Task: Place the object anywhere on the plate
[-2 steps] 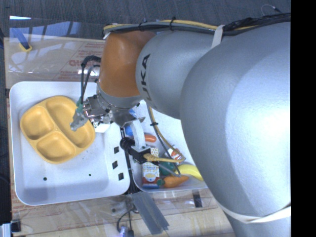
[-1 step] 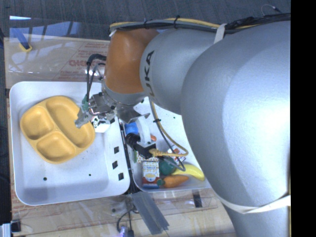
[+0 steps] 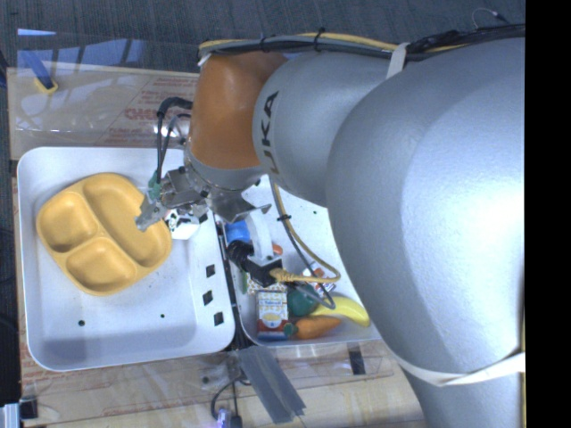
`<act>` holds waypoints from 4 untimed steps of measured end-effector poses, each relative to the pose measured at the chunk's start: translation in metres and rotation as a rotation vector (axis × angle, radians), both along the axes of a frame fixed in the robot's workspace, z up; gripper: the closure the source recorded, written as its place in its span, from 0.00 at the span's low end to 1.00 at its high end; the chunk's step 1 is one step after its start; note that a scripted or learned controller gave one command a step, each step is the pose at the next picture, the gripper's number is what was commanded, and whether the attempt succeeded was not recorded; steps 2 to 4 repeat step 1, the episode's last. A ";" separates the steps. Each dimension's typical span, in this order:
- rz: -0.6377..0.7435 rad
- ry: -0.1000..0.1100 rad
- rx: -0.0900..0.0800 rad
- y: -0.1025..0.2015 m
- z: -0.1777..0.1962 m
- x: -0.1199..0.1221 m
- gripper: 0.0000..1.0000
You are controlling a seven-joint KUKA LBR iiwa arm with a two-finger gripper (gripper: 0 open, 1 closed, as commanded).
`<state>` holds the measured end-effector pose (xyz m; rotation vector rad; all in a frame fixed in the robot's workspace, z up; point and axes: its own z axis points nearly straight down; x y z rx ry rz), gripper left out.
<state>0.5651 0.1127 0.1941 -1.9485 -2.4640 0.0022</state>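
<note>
A yellow plate with three compartments lies in the left part of the left white bin. My gripper hangs over the plate's right rim, below the orange wrist band. A small white object with a dark spot shows just under the gripper, right beside the plate's rim. Whether the gripper holds that object is hidden by the gripper's body.
The right bin holds a banana, a carrot, a small printed carton, a green item and a blue-and-white item. The big grey arm covers most of that bin.
</note>
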 end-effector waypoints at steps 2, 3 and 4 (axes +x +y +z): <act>0.004 0.002 -0.001 0.000 0.009 0.000 1.00; 0.004 0.002 -0.001 0.000 0.009 0.000 1.00; 0.004 0.002 -0.001 0.000 0.009 0.000 1.00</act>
